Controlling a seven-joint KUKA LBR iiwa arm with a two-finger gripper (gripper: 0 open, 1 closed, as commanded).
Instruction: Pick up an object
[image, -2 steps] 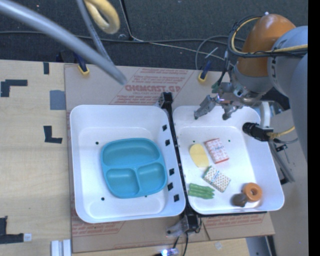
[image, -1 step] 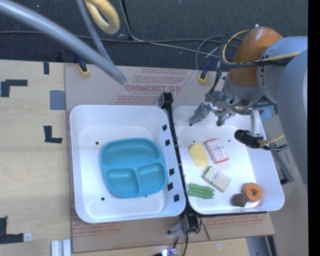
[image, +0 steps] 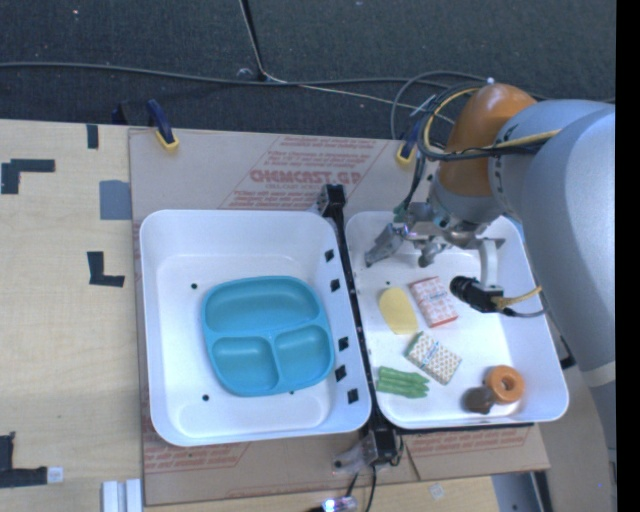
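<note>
From my remote seat I see two white bins side by side on a cardboard sheet (image: 300, 165) laid over the table (image: 60, 300). The left bin (image: 165, 240) holds a blue divided plate (image: 268, 333), lying flat near its middle.

The right bin (image: 535, 350) holds the small items. A yellow piece (image: 398, 310) lies just right of the divider between the bins. Touching or just beside it on the right is a pink-patterned packet (image: 433, 300). Below these lies a second patterned packet (image: 434, 357), tilted. A green bean pod (image: 401, 382) rests near the bin's front left corner, close to that packet. At the front right sit an orange ring (image: 505, 384) and a dark round piece (image: 480, 400), touching each other.

The arm (image: 560, 190) reaches in from the right, its orange band (image: 485, 135) above the wrist. The gripper (image: 400, 243) hangs over the back part of the right bin, above the yellow piece and the pink packet. One finger (image: 380, 248) slants out to the left; the other side blurs into the wrist hardware, so I cannot tell whether the gripper is spread or pressed together. I see nothing between its fingers.

Cables (image: 300, 80) run across the dark floor behind the table, and two clamps (image: 162, 128) pin the cardboard's back edge.
</note>
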